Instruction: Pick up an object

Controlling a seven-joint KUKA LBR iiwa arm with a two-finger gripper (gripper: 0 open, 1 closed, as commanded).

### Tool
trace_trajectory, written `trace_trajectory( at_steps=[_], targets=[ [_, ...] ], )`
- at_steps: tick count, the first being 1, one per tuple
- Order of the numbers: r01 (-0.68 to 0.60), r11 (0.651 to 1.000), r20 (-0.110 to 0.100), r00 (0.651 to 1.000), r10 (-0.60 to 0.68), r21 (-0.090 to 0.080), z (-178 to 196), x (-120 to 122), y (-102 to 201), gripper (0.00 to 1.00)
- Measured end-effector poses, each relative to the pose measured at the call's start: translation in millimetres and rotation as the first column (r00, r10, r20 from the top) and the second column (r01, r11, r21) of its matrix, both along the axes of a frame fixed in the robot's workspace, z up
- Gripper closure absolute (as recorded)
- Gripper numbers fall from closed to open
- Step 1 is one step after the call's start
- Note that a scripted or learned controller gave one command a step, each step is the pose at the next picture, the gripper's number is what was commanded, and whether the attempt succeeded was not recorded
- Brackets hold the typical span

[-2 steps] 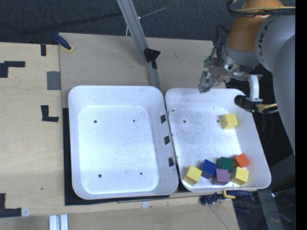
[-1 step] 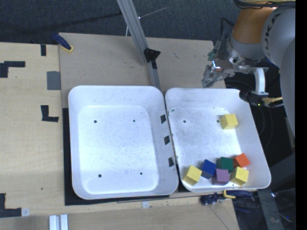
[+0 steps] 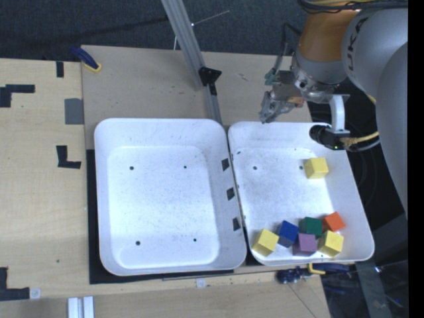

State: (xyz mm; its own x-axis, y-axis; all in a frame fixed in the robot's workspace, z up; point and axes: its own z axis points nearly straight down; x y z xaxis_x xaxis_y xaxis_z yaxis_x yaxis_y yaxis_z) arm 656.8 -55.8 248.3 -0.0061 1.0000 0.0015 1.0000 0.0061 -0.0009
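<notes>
Blocks are sitting loose in the right bin (image 3: 344,197); the claw (image 3: 268,114) is hovering above its far rim, its grip state unreadable.

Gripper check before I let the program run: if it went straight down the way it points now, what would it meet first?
Most likely the far rim of the right bin; the gripper hangs over it. Depth is unclear, so perhaps the bin floor just inside. The blocks lie well away.

Partial letters "UK" on the grey arm (image 3: 381,42).
</notes>
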Motion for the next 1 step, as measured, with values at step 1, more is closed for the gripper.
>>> trace_trajectory(
  at_steps=[1],
  targets=[
    [-0.001,1.000,-0.001,1.000,0.001,0.000,2.8,-17.5,56.4,1.00]
  ],
)
